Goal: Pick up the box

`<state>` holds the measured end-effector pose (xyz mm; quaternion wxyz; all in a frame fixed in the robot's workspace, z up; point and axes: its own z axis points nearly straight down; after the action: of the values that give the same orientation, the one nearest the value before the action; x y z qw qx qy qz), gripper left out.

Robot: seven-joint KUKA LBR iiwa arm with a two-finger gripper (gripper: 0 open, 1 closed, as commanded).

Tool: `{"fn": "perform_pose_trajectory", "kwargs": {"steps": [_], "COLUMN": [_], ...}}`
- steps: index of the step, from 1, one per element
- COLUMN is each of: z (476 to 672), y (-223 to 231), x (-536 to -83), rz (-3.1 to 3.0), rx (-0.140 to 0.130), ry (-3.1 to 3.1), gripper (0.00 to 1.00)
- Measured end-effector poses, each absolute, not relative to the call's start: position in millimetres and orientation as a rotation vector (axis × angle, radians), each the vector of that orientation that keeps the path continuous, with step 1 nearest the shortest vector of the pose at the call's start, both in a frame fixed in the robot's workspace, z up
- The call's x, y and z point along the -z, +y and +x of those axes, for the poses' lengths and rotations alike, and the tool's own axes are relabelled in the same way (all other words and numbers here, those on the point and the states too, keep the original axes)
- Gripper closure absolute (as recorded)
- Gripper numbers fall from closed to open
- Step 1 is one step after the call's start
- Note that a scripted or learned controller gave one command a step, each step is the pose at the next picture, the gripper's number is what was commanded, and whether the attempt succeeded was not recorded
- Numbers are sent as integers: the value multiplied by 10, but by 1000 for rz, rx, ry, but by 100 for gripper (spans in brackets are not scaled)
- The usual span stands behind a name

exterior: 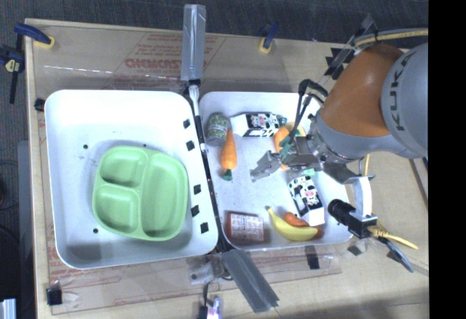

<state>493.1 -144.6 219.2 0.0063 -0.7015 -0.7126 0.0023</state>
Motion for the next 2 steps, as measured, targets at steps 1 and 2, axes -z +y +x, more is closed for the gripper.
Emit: {"fn": "perform_pose_trajectory", "kwargs": {"steps": [1,2], "z": [5523,5121], "y": [-1056,-1804], "x": [-1415,-882], "rz": [-2100,-2487], "rx": [-9,-7], "ry": [-2320,-1897], "gripper": [0,0]}}
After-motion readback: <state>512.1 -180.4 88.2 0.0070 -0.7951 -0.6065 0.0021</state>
